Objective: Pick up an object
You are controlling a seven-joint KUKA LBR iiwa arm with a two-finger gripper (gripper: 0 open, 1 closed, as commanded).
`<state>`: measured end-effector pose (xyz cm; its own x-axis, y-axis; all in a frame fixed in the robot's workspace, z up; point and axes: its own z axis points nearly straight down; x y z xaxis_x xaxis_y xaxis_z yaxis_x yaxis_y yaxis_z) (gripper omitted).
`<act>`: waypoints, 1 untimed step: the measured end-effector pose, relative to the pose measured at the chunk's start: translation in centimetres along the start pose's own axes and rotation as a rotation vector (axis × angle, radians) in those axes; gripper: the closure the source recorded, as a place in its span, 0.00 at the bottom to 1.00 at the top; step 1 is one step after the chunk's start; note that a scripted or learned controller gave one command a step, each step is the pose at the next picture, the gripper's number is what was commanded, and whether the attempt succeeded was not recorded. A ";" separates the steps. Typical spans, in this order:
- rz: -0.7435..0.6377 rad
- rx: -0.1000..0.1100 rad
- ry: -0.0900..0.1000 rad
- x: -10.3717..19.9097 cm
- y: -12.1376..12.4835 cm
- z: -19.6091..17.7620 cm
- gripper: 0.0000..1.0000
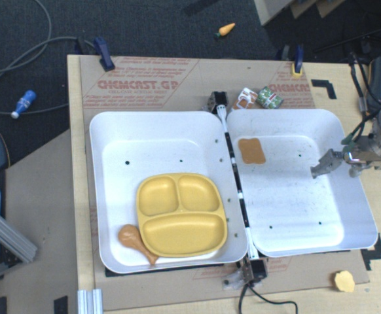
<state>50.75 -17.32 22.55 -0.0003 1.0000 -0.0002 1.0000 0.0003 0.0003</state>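
Observation:
A brown square slice (251, 151) lies flat in the right bin (295, 234), near its upper left corner. In the left bin (112, 142) sits a yellow divided plate (181, 214), and a tan drumstick-shaped toy (135, 241) rests against the plate's lower left edge. My gripper (328, 163) hangs over the right side of the right bin, well to the right of the brown slice and a little lower in the view. Nothing is seen in its grasp.
A crumpled packet (246, 99) and a green item (269, 98) lie on the board just behind the right bin. A yellow chunk (343, 280) sits at the bench's front right corner. Blue clamps (103, 52) hold the board's back edge.

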 end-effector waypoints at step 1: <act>-0.008 -0.004 0.001 5.5 8.6 2.3 0.00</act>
<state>59.36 -11.82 20.25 -0.0085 1.0000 0.0007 1.0000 0.0085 0.0047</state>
